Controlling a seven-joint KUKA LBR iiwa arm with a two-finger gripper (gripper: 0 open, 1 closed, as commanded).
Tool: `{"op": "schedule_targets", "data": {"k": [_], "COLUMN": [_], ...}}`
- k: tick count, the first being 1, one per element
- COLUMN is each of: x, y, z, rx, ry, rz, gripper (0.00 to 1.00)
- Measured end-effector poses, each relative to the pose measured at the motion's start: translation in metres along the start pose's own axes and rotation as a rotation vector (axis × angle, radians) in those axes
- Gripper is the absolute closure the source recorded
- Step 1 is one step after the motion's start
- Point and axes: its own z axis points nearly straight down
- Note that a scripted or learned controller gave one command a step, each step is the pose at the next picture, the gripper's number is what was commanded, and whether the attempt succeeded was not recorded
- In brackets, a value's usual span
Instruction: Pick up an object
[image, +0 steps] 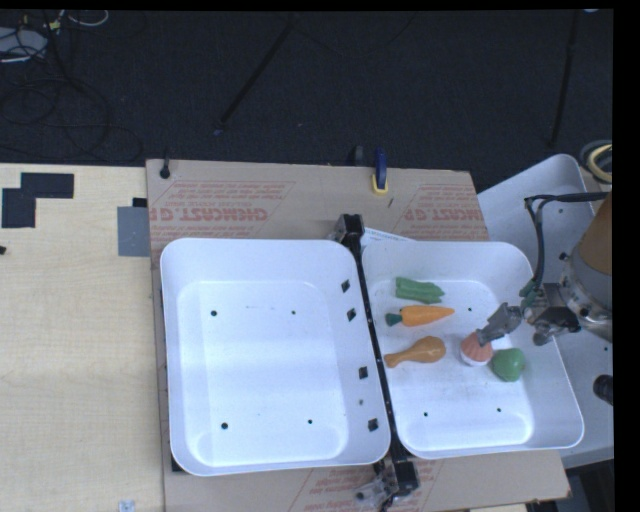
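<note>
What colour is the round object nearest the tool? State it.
Green, clearest in the camera view, beside the tool.

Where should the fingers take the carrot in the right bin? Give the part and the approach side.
Grip the carrot across its thick orange middle, coming straight down from above. It lies flat and slender, pointing sideways, with open floor on both long sides between the green pepper and the tan gourd.

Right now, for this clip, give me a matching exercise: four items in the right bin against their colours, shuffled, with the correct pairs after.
Items, all in the right bin:
1. carrot-shaped toy
2. pear-shaped toy
3. round ball nearest the arm
4. long piece nearest the bin's far wall

Colours:
A. green, round
B. orange with a green end
C. green, elongated
D. tan-orange

Pairs: 1-B, 2-D, 3-A, 4-C
</note>
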Motion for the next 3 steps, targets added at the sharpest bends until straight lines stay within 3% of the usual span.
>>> {"op": "schedule_targets", "data": {"k": [1,3], "x": [-0.039,0.058], "y": [0.036,0.119], "z": [0.137,0.119], "rx": [-0.009,-0.003], "ry": [-0.003,0.0], "rz": [-0.001,-0.003], "gripper": [0.0,0.0]}}
